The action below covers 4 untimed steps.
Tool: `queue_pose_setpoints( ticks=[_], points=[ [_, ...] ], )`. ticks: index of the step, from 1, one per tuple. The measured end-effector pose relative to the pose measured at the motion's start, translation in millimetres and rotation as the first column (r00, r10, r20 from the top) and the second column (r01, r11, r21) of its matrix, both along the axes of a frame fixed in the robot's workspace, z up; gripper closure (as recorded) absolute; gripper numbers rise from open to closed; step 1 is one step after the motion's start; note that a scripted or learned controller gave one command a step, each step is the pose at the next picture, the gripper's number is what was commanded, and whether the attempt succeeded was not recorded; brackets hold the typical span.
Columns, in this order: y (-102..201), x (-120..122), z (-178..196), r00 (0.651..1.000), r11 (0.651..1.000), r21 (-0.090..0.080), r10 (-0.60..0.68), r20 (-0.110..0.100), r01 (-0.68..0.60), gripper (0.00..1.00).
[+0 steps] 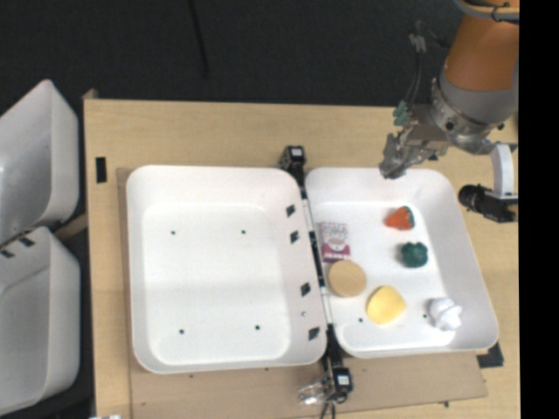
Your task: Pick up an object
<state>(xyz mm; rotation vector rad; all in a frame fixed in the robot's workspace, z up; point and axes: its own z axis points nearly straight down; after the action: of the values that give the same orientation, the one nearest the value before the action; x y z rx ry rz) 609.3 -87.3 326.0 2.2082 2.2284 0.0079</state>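
Observation:
The right bin (384, 192) holds several small things: a red-orange piece (399, 218), a dark green piece (413, 254), a purple-and-white packet (334, 240), a tan round disc (347, 279), a yellow lump (385, 305) and a white crumpled piece (445, 314). My gripper (395, 166) hangs over the bin's far edge, above and behind the red-orange piece, with nothing seen between its fingers.
The left bin (148, 190) sits beside the right one, joined at a middle seam with black clips (293, 156). White rounded shapes (35, 234) stand off the bench's left side. The wooden bench (218, 129) runs behind both bins.

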Motion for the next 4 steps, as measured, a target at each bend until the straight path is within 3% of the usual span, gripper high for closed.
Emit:
queue_pose_setpoints(
  ticks=[1, 2, 3, 4],
  points=[
    [0, -37, -39, 1.0, 1.0, -0.002, -0.011, -0.012, 0.011, 1.0],
    [65, -15, -20, 1.0, 1.0, 0.0, -0.002, -0.006, 0.002, 1.0],
    [82, -42, -10, 1.0, 1.0, 0.0, -0.006, -0.008, 0.006, 1.0],
    [137, -81, 69, 1.0, 1.0, 0.001, -0.002, -0.002, 0.002, 1.0]
  ],
)
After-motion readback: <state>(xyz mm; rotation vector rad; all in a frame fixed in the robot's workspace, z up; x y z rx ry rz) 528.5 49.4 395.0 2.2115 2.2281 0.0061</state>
